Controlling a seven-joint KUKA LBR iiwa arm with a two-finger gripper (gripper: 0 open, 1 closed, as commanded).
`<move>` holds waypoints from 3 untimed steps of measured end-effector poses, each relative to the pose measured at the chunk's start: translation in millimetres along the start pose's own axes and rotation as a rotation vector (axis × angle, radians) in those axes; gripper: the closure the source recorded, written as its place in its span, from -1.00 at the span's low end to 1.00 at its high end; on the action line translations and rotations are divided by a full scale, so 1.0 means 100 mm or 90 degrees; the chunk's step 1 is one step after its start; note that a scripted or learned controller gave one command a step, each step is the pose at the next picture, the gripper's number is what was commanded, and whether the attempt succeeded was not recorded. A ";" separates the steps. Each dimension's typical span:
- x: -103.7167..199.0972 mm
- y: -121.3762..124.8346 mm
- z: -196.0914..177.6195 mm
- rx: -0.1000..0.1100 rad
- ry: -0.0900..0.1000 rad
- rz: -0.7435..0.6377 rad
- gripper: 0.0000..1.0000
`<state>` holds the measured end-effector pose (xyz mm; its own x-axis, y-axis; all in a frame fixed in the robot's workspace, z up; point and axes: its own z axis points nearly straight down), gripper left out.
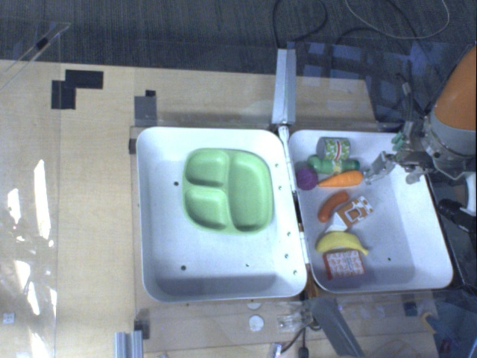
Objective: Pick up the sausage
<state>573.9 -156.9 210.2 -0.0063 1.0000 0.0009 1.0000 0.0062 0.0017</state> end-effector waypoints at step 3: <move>0.54 -0.66 1.06 -0.005 0.001 -0.019 1.00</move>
<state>507.8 -103.4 104.4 -0.0366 0.9993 0.0020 0.9993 0.0365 0.0088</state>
